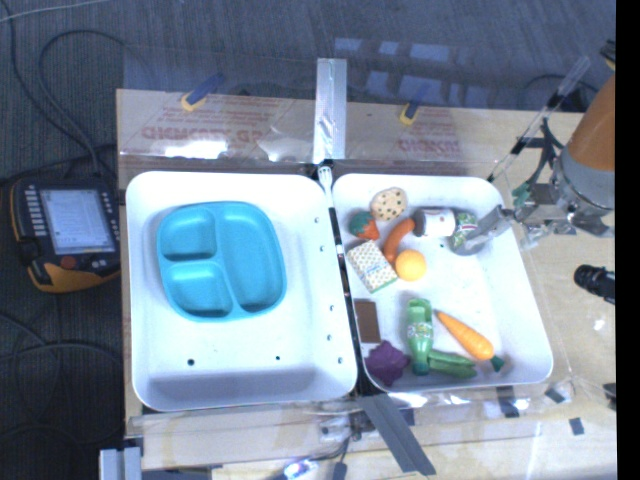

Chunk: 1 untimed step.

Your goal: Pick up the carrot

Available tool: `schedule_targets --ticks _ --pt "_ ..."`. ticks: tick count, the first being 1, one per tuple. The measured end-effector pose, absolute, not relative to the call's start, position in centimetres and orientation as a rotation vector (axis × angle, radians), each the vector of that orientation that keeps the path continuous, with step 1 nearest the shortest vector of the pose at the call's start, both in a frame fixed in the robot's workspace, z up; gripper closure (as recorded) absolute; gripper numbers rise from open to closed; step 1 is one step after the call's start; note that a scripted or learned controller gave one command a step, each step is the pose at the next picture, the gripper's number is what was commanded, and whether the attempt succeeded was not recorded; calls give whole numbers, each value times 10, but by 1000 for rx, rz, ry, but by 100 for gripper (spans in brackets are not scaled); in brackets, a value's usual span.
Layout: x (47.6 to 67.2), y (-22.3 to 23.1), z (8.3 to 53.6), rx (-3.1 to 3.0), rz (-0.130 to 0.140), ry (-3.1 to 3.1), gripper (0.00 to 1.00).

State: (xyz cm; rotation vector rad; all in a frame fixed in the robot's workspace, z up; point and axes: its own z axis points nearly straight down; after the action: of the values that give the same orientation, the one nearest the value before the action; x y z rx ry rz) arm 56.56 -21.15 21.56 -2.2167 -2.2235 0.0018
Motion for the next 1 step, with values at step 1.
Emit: schedule_targets --ticks 1 --pt "503 -208 117 -2158 2 -2278 0"
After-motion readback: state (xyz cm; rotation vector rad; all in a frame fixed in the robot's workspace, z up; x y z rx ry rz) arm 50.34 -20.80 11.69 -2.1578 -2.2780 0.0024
